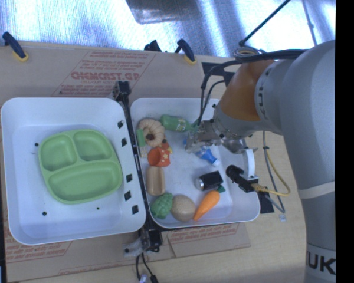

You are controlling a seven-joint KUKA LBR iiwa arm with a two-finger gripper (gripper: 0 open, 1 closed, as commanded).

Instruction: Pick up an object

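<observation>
My gripper [196, 139] hangs over the middle of the right bin [248, 212], under the orange wrist band. A small blue and white object [208, 155] lies just below and right of it; whether they touch is unclear. A green toy [173, 122] lies just left of the gripper, beside a beige ridged pastry [151, 131]. Further down the bin lie a red-orange toy [160, 155], a tan bun [156, 181], a broccoli [161, 205], a pale potato [183, 207], a carrot [207, 204] and a black can [210, 180].
The left bin [17, 217] holds a green divided plate [79, 164]. A black divider with clips [128, 152] runs between the bins. The arm's grey body and cables [271, 175] cover the right bin's right side. Clamps [186, 49] sit at the cardboard's far edge.
</observation>
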